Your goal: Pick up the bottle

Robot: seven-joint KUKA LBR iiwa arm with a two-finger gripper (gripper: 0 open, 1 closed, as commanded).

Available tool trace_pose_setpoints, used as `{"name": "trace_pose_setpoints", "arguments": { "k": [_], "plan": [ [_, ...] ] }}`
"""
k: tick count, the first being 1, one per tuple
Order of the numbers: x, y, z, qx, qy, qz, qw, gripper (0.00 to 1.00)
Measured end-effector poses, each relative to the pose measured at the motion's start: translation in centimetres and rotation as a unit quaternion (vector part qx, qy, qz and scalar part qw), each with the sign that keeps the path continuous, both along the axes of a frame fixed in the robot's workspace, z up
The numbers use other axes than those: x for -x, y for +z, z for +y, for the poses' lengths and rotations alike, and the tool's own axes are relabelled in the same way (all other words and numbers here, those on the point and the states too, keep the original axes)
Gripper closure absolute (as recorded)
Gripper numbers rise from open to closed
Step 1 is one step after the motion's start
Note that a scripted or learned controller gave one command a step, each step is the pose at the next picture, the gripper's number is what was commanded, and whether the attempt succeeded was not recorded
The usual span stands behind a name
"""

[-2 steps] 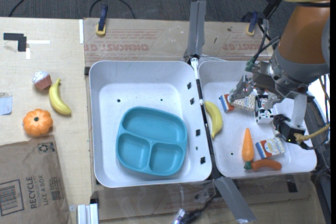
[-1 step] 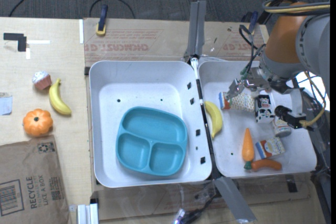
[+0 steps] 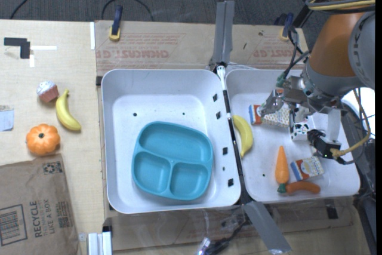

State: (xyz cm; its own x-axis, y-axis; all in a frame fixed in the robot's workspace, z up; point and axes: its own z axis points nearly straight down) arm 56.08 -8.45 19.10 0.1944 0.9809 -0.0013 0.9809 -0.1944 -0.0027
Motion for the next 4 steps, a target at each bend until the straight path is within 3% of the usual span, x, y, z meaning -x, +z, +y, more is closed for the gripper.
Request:
{"name": "trace_pose_setpoints", "arguments": {
  "k": [1,2,3,4],
  "plan": [
    [7.4,-10.0,-6.6,-0.0007,0.052,0.0,0.9987,0.0],
    [-3.8,0.0,0.5,0.0001,0.118,-0.001,0.993,0.0],
    [4.6,-10.0,-3.8,-0.0007,0.084,0.0,0.9965,0.0],
    [-3.0,-9.9,-0.9,-0.0002,0.143,-0.001,0.9898,0.0]
  ]
}}
